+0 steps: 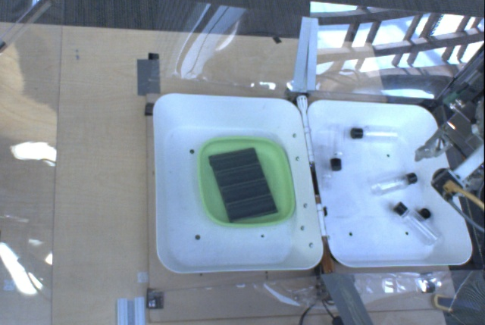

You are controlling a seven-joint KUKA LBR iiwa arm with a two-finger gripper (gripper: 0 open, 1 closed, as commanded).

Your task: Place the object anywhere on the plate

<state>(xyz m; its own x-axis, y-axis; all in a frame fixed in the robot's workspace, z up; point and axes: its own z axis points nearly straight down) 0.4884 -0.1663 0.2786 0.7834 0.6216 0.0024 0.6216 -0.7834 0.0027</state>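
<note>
- Plate (206,164): green, shallow, sits mid-floor in the left bin (174,240). Its raised rim would keep a dropped item from sliding off.
- Block (242,185): dark grey, ribbed, lies flat on the plate, well inside the rim and slightly skewed to it. It is stable as it lies. If this is the task's thing, I judge the placement met.
- Vials (394,182): several small clear ones with black caps, scattered on their sides in the right bin (356,248), well right of the plate. Lying down, they look likely to roll when nudged. If one of them is meant instead, none has reached the plate.
- Gripper (439,145): far right of the plate, over the outer edge of the right bin, apart from the block and not touching any vial that I can make out. Opening cannot be told: cut off at the frame edge and confused by glare. Nothing seen in it.
- Table (91,164): wood, carries both bins side by side; clear sheeting left of the plate gives reflections.
</note>
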